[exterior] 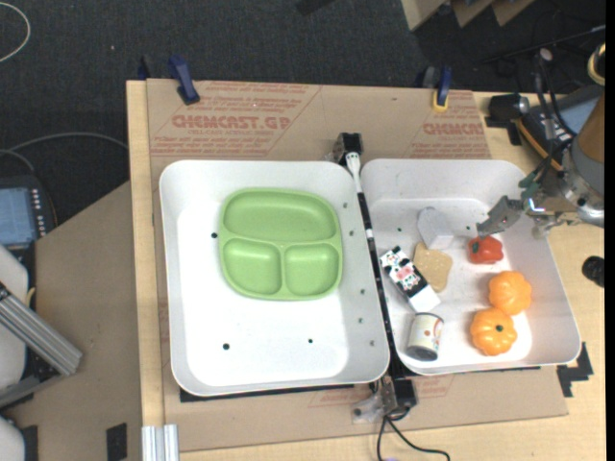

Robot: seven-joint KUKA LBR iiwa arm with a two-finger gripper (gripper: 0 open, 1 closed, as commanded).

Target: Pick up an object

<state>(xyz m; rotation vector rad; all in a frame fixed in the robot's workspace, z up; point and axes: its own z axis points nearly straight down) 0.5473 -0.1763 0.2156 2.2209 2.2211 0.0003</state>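
Camera view puts my gripper (497, 219) over the right bin (548, 353), just above a red pepper (486, 249); I cannot tell how it stands. Two orange pumpkins (500, 312) lie nearer. Left bin (183, 286) holds a green tray (281, 242).

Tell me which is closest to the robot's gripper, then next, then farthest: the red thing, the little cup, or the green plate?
From the gripper:
1. Red object, just below it in the right bin.
2. Cup, at that bin's near edge.
3. Green plate, over in the left bin.
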